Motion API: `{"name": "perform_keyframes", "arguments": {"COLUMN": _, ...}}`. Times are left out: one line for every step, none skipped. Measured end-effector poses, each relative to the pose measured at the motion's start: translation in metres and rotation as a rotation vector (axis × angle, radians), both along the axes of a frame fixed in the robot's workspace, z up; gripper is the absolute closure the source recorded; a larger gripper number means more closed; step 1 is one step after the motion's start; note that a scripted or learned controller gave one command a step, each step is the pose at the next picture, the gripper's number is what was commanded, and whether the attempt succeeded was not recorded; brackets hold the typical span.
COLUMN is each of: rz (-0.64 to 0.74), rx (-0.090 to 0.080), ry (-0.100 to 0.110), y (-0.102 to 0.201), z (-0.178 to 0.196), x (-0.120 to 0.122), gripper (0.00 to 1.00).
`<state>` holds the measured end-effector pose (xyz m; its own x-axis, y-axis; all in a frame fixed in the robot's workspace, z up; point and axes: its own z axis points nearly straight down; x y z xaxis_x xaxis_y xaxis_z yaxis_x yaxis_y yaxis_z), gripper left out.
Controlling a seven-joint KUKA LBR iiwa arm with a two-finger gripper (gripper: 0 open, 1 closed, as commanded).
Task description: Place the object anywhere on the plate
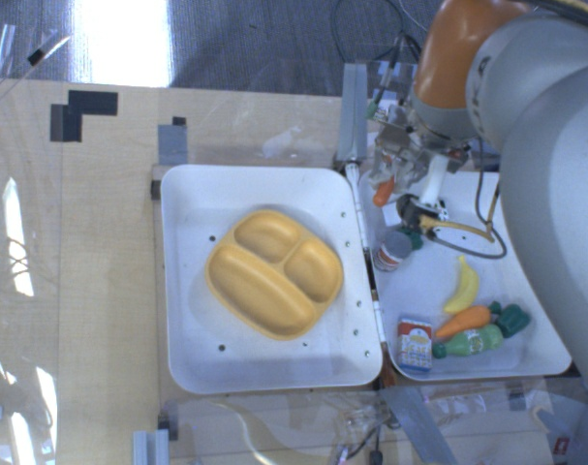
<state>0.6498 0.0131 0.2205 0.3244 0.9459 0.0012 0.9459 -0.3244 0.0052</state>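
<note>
The plate (274, 271) is mustard yellow; the left bin (187, 356) and right bin (424, 289) are plain white. Banana (462, 287) yellow, carrot (463, 322) orange, bottle (478, 340) green, carton (415, 345) red and white, counter (80, 260) pale wood.

Bulky grey arm (545, 114), rounded glossy casing, orange band (448, 46) above the wrist

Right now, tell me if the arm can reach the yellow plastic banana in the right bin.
Probably yes: the yellow plastic banana lies uncovered, and the grey arm hangs over that same white bin.
</note>
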Motion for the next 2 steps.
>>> {"name": "perform_keyframes", "arguments": {"rz": 0.170, "rx": 0.001, "ry": 0.003, "y": 0.0819, "z": -0.0359, "x": -0.0642, "gripper": 1.00}}
{"name": "perform_keyframes", "arguments": {"rz": 0.169, "rx": 0.001, "ry": 0.002, "y": 0.0816, "z": -0.0358, "x": -0.0641, "gripper": 0.00}}
